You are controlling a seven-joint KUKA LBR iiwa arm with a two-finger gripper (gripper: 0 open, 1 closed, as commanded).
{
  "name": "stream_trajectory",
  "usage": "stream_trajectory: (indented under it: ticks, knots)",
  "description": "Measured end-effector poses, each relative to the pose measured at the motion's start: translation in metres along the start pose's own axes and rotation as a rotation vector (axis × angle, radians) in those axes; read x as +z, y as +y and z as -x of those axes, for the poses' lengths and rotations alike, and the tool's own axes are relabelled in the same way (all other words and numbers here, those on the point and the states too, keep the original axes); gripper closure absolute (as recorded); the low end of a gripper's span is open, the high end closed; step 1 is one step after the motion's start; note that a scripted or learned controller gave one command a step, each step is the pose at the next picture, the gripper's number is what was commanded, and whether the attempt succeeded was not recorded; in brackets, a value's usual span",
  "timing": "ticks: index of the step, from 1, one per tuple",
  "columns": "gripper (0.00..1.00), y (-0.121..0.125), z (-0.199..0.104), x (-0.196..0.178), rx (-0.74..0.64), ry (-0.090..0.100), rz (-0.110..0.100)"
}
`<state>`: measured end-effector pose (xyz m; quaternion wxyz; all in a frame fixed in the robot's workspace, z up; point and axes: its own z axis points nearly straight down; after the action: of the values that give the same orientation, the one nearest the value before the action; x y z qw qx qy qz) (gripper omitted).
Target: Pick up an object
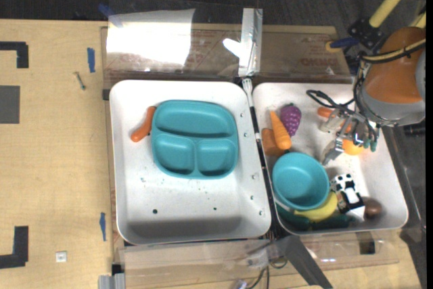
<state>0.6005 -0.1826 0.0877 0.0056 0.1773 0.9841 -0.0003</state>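
Crowding right bin [396,176] rim: tool [345,139]

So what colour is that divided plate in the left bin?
Teal blue; the divided plate shows plainly in the camera view.

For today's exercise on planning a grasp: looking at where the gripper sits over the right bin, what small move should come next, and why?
Probably a short descent. The gripper hangs in the right bin beside a small orange object, with nothing seen held between its fingers, so lowering onto that nearest piece seems sensible.
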Motion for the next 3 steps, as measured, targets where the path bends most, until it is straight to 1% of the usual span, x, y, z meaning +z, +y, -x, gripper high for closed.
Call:
stream_trajectory:
  ticks: [1, 2, 3]
  knots:
    - [1.0, 0.002, 0.004, -0.015, -0.003, -0.014, 0.001]
    - [1.0, 0.033, -0.064, -0.003, -0.2, -0.005, 0.0]
    - [1.0, 0.071, -0.053, -0.042, -0.184, 0.0, 0.003]
